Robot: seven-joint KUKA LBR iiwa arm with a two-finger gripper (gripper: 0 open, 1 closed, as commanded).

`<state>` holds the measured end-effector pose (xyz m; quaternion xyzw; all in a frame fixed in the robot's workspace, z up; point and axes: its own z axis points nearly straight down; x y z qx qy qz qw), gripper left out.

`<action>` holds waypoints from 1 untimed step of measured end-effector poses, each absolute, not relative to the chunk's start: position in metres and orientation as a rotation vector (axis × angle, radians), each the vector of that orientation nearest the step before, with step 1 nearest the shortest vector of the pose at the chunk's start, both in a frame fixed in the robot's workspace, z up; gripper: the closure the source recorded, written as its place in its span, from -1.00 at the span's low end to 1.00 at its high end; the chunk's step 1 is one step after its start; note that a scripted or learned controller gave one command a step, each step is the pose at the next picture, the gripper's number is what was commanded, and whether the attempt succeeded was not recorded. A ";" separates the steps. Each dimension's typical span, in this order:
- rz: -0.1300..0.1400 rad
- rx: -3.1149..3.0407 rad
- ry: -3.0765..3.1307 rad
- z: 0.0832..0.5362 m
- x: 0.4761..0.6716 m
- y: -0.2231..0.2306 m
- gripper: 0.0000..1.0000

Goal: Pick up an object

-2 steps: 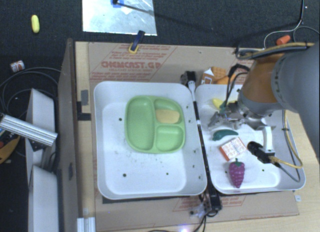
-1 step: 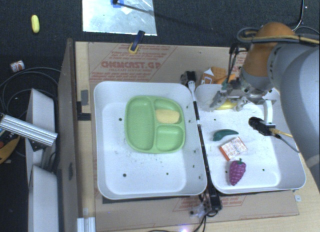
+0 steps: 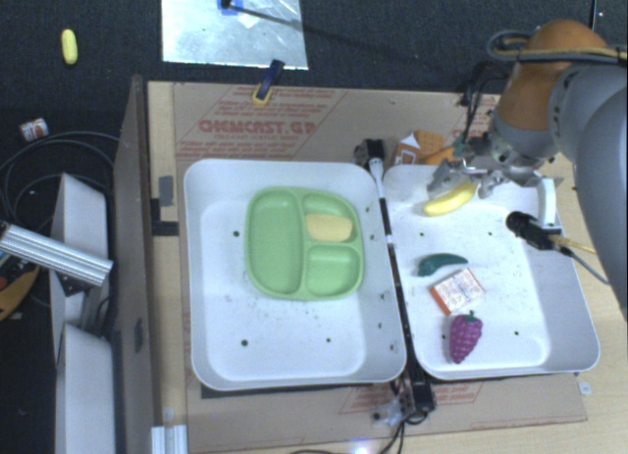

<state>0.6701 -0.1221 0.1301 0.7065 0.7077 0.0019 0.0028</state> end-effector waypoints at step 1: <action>0.003 2.215 2.223 0.127 0.669 -0.122 -1.00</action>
